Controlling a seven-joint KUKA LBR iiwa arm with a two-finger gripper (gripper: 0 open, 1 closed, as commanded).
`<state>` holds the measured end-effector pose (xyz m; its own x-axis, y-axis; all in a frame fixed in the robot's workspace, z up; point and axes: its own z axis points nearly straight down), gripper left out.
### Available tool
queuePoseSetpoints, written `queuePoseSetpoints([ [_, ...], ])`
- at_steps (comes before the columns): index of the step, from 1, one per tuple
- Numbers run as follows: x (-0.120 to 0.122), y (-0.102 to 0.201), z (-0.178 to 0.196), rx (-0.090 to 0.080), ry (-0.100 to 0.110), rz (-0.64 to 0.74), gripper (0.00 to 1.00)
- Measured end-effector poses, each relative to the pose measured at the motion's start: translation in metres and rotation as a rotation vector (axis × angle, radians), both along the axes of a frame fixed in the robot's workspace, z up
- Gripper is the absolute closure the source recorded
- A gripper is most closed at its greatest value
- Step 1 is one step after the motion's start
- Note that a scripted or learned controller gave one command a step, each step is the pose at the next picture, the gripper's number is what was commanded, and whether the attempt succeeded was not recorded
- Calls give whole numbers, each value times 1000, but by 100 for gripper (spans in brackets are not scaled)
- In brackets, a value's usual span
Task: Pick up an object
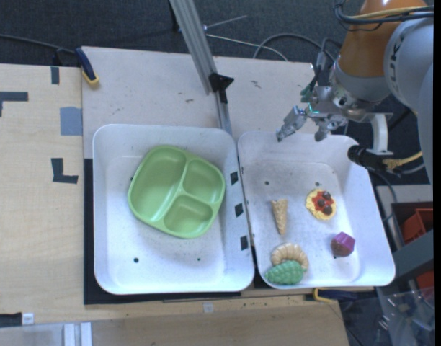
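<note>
In the right bin (364, 193) lie several small toy foods: a tan cone (279, 215), a yellow round piece with red spots (321, 204), a purple piece (342, 245), a beige croissant shape (289, 253) and a green bumpy piece (285, 272) at the front rim. My gripper (304, 129) hangs above the bin's far edge, well clear of all of them. Its two fingers stand spread apart with nothing between them.
The left bin (112, 193) holds a green divided plate (177, 191). A slanted metal pole (199, 42) runs from the top down to the seam between the bins. Cables lie behind the bench at the top right.
</note>
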<state>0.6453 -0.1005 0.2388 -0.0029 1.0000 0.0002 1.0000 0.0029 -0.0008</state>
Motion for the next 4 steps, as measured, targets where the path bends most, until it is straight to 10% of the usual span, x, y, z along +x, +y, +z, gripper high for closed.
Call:
queuePoseSetpoints([
  [3,-2,-1,-152,-2,1,-1,0],
  [4,-2,0,-141,0,2,1,100],
])
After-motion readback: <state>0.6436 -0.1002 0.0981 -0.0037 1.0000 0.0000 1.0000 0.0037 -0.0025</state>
